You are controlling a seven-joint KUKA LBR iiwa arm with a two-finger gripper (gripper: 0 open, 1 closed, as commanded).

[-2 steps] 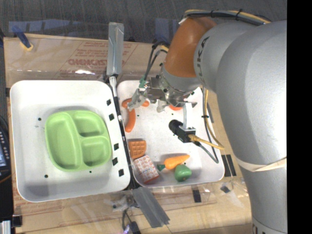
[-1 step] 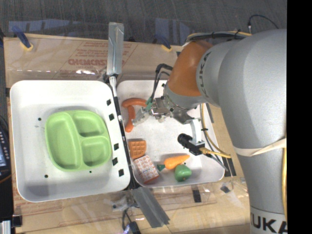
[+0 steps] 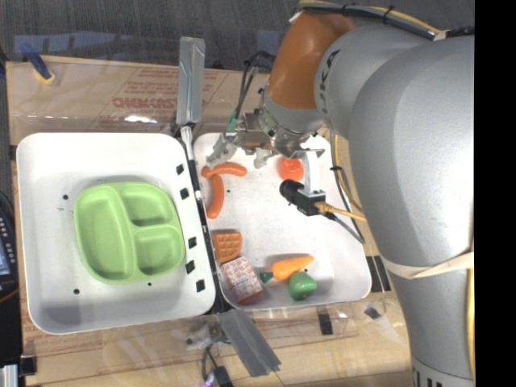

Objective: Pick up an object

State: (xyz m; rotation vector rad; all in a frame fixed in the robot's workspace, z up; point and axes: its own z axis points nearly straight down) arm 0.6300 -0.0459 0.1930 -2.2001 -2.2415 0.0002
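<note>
Right shallow white bin [image 3: 334, 256]: bare floor through middle, open from above. Far-left corner crowded: orange toy sausage [image 3: 224, 170] lying crosswise, second orange sausage [image 3: 214, 198] along left wall, small red-orange toy [image 3: 292, 168] near them. Near end blocked: brown waffle piece [image 3: 227, 243], red-white packet [image 3: 242, 280], orange carrot [image 3: 292, 267] touching green pepper [image 3: 302, 286]. Grey arm [image 3: 387, 135] overhangs right side. Left white bin [image 3: 40, 216]: green divided plastic tray [image 3: 129, 232] fills centre, bare strips around it.
</note>
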